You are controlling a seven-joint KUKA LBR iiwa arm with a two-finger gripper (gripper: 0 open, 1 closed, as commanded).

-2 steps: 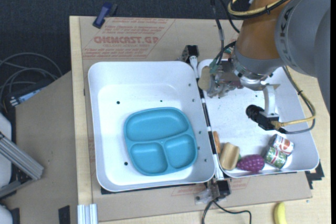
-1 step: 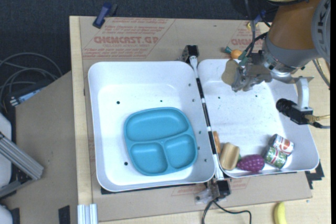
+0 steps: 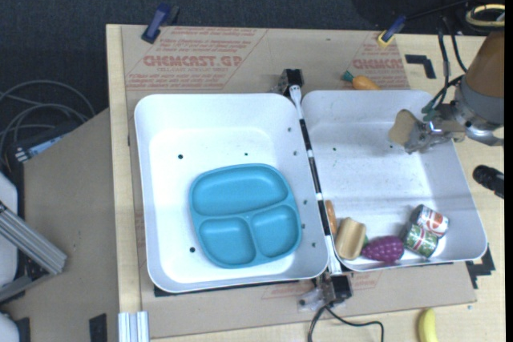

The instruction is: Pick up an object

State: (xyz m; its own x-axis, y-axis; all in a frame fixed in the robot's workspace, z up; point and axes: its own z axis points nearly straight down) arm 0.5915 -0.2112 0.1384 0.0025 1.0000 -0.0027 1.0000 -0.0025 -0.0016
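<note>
My gripper (image 3: 418, 137) hangs over the right bin (image 3: 365, 172), near its far right side, at the end of the grey arm that comes in from the right. A small tan object (image 3: 402, 126) sits right at the gripper's tip; whether it is gripped or only touching is unclear. At the near edge of the same bin lie a tan bread-like piece (image 3: 350, 237), a purple bunch of grapes (image 3: 383, 250), two small cans (image 3: 425, 231) and a thin orange piece (image 3: 329, 215). They are well in front of the gripper.
The left bin (image 3: 160, 172) holds a blue divided plate (image 3: 241, 213). An orange item (image 3: 365, 82) lies on the board behind the right bin, and a yellow object (image 3: 427, 326) lies near the front edge. Clamps (image 3: 159, 22) stand on the board's far edge.
</note>
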